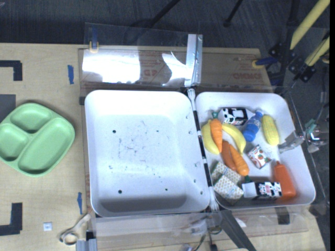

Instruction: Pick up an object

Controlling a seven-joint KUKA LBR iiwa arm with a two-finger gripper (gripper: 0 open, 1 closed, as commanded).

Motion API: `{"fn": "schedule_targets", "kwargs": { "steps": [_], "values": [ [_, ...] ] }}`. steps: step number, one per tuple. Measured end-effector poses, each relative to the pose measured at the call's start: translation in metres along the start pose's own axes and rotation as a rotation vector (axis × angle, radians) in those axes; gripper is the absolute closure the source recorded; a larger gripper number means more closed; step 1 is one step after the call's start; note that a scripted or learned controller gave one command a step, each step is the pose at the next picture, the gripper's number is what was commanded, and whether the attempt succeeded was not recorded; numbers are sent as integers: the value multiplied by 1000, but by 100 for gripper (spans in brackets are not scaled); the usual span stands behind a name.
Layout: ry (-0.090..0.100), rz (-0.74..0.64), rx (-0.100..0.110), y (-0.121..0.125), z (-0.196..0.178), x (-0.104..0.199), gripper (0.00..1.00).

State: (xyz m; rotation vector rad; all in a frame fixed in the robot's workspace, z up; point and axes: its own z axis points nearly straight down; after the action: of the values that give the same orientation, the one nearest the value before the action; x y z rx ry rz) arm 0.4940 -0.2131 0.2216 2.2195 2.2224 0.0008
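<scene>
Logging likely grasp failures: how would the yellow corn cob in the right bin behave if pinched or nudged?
The yellow corn cob looks rounded and tapered, so it may roll or slip. It lies against the white bin's wall, probably limiting finger access. It appears a light toy.

One cam, fixed high above the bench [47, 56], looking down at a slant. Far enough back to take in both white bins: left bin [138, 101] mid-frame, right bin [293, 135] toward the right side. Green divided plate [34, 138] sits at left edge. Dark floor w/ stand legs [241, 4] runs along the top, so the view tilts away from the cam.
</scene>
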Motion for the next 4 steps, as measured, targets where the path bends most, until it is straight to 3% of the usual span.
{"fn": "schedule_targets", "kwargs": {
  "steps": [1, 2, 3, 4],
  "values": [
    [1, -43, 1, 32, 55, -10, 0],
    [0, -43, -3, 33, 45, -10, 100],
    [0, -19, -2, 84, -4, 61, 100],
    [-1, 5, -2, 141, -59, 97, 100]
  ]
}}
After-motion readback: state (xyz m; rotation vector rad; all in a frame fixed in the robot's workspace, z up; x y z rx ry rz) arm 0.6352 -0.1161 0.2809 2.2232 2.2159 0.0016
